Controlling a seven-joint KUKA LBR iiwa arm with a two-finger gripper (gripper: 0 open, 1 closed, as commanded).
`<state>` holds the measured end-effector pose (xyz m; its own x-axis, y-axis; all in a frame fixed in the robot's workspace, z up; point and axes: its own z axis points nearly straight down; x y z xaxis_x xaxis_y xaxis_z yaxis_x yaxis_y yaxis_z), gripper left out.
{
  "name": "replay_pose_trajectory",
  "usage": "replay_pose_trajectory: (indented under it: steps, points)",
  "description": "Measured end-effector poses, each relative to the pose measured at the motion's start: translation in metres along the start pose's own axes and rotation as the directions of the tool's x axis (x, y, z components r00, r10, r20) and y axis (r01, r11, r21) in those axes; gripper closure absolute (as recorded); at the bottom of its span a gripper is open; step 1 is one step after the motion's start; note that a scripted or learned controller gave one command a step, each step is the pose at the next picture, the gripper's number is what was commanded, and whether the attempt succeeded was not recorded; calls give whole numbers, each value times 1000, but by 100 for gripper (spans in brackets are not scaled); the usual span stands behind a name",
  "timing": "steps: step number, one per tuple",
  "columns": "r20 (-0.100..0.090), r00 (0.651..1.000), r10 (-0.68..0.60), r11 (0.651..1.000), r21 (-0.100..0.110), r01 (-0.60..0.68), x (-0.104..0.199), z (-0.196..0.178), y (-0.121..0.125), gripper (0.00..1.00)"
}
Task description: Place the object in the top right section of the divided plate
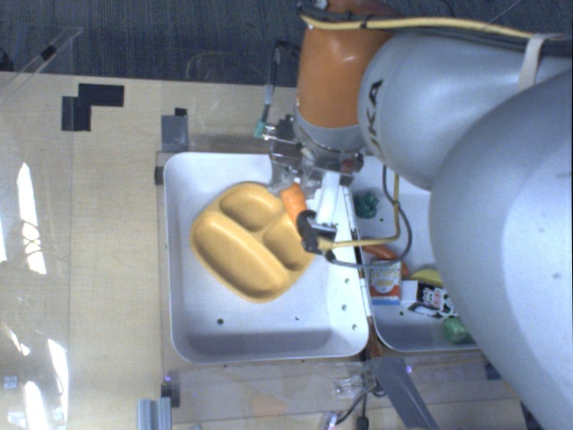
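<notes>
Orange object lies beneath arm, against plate.

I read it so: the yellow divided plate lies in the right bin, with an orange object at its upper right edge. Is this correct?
Not quite. The camera view shows the yellow divided plate in the left bin, not the right one. The rest holds: the orange object is at the plate's upper right edge.

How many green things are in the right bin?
2: a dark green one near the bin's top edge, a lighter green one by its bottom edge. The arm may hide more.
</notes>
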<state>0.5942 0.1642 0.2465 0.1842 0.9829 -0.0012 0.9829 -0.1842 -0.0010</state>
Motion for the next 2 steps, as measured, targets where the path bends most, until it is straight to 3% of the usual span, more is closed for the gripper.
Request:
replay_pose_trajectory:
  steps: [1,2]
  points:
    - [-1,998,-58,998,-2,58,55,18,19,100]
    - [-1,998,-69,998,-2,69,74,14,7,100]
